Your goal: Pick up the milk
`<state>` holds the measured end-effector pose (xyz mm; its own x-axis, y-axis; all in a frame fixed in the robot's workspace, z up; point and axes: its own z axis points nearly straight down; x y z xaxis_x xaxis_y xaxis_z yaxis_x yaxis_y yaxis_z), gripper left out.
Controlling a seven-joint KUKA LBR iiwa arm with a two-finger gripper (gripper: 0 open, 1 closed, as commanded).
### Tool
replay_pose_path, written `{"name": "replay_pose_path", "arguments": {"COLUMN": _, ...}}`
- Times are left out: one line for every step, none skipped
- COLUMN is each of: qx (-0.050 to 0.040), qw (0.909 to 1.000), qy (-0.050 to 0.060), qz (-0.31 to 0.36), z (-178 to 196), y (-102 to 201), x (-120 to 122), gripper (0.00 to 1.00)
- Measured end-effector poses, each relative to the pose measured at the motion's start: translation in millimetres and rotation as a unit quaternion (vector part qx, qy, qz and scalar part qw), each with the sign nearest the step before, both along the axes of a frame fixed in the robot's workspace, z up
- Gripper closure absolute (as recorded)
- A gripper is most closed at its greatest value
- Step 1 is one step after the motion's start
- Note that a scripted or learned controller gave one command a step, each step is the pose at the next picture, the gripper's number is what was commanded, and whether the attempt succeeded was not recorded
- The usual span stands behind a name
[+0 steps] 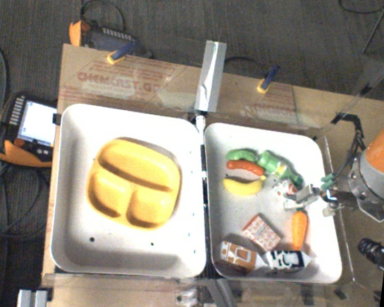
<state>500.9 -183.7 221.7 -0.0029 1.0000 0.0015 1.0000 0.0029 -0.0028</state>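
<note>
Down at the near edge your milk point(285, 259) lies ungrasped in the right bin point(331, 203), while the gripper point(311, 194), its opening unreadable, hangs above.

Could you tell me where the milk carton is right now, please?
The milk carton lies in the right bin, at its near edge, just below the carrot and right of the brown box.

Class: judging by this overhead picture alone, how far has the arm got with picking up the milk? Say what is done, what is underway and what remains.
Done: nothing visible; the milk carton, black and white, lies at the near edge of the right bin, not lifted. Underway: the gripper sits over that bin near the carrot, above and apart from the carton. Left: moving to the carton, gripping and lifting it.
</note>
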Motion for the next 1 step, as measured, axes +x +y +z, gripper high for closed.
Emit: {"name": "replay_pose_path", "arguments": {"qx": -0.0011, "qw": 0.9979, "qy": -0.001, "qz": 0.064, "z": -122.6, "y": -13.4, "x": 80.2, "gripper": 0.0}}
